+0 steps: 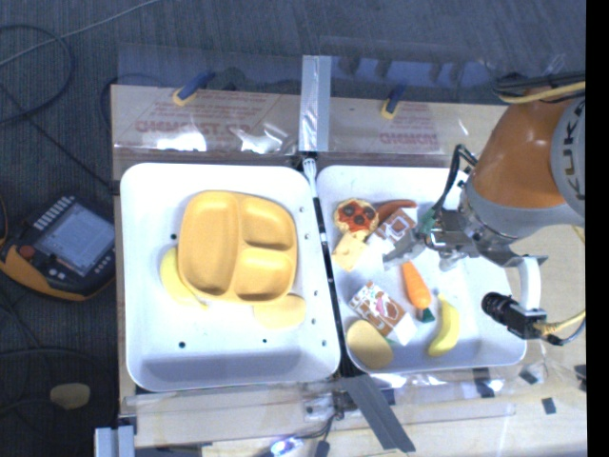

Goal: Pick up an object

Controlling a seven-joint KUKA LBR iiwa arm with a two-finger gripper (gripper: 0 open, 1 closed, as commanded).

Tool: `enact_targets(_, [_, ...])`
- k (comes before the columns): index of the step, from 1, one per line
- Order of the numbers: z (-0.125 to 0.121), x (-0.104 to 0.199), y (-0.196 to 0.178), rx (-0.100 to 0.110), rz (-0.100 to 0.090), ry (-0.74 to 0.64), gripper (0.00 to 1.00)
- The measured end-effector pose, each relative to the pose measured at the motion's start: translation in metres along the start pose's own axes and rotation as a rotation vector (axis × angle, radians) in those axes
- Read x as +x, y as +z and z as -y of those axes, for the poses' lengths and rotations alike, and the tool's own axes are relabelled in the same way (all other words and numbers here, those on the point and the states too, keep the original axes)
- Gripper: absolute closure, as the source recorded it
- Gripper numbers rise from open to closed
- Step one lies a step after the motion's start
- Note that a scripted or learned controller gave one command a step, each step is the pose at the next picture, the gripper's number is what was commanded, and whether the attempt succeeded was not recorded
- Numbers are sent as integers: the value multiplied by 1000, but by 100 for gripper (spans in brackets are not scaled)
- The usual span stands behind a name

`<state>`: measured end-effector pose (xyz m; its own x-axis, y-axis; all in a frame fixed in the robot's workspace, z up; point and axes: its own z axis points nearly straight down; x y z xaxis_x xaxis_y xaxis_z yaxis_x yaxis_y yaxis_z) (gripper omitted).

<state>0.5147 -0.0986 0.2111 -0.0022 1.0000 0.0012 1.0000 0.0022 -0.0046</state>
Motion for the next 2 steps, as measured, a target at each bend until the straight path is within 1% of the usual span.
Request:
enact_targets(1, [-28,-47,121,-16,5,-88,0])
enact_targets(2, [-30,-46,112,-18,1,-88,100])
